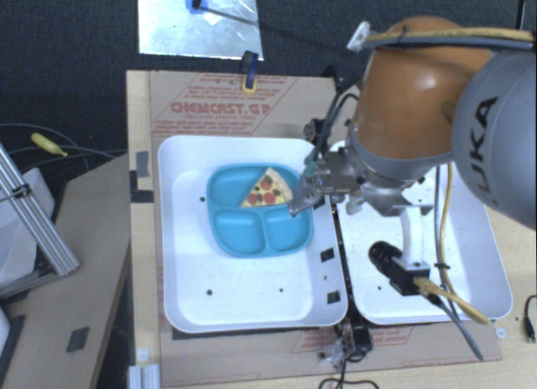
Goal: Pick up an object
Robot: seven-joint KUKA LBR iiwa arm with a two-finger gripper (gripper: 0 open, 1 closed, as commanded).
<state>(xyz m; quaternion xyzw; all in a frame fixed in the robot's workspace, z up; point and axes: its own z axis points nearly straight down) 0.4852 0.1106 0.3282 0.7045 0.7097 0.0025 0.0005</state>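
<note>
one target in play as far as i can see: a pizza slice (267, 188) lying in the top compartment of a blue divided plate (252, 232) in the left bin (243, 299). my gripper (304, 197) hangs right at the plate's right rim, just beside the slice. can't tell how it's set, the wrist blocks it. worry is it clips the rim or shoves the plate instead of grabbing. right bin (478, 287) is mostly hidden by the arm.

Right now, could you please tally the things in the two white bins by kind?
Blue plate: 1
Pizza slice: 1
Total: 2, both in the left bin; the slice lies in the plate's upper compartment.
</note>
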